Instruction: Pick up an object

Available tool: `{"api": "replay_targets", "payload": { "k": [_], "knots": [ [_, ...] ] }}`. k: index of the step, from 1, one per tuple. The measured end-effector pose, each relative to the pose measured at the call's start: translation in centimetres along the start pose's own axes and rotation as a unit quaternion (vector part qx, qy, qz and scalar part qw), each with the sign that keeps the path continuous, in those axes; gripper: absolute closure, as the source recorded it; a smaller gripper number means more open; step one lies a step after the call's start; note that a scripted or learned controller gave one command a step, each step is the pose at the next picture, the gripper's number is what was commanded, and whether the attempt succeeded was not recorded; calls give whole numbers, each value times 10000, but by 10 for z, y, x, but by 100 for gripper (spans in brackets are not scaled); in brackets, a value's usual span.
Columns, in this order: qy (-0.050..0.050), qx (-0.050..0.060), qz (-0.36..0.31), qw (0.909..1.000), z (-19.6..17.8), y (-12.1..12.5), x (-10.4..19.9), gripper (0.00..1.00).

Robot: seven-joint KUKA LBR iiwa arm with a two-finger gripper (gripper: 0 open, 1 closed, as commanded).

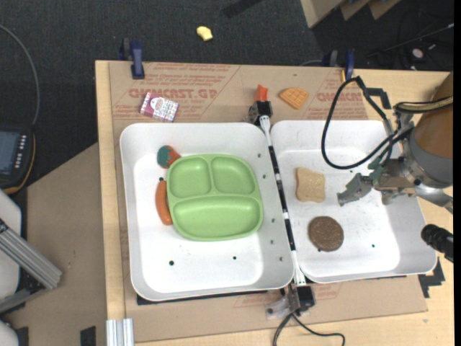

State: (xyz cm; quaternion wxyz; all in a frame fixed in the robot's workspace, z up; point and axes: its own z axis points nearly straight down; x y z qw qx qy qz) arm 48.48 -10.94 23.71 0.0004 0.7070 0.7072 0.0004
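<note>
In the right bin [374, 254] lie a tan bread slice [311, 184] near its left side and a round brown cookie [326, 233] below it. My gripper [354, 191] hangs over the right bin's middle, a little right of the bread slice and above the cookie, touching neither. Nothing shows between its fingers. The left bin [144, 258] holds a green divided plate [214, 196], an orange sausage [163, 202] along the plate's left edge and a small teal and orange toy [168, 156] at the plate's upper left.
A black cable [333, 114] loops over the right bin's top edge. On the cardboard behind the bins sit a cracker [293, 97], a pink packet [158, 107] and an orange-tipped clamp [261, 101]. A yellow scrap [204, 32] lies on the dark floor.
</note>
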Motion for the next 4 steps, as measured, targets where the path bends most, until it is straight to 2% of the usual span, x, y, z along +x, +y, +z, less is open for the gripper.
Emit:
{"api": "replay_targets", "payload": {
  "k": [1,2,3,4],
  "knots": [
    [8,26,3,10000,118,23,0,0],
    [10,26,5,10000,154,-7,5,0],
    [-3,-9,8,10000,143,-5,5,100],
    [-6,-58,-36,10000,47,65,67,100]
  ]
}}
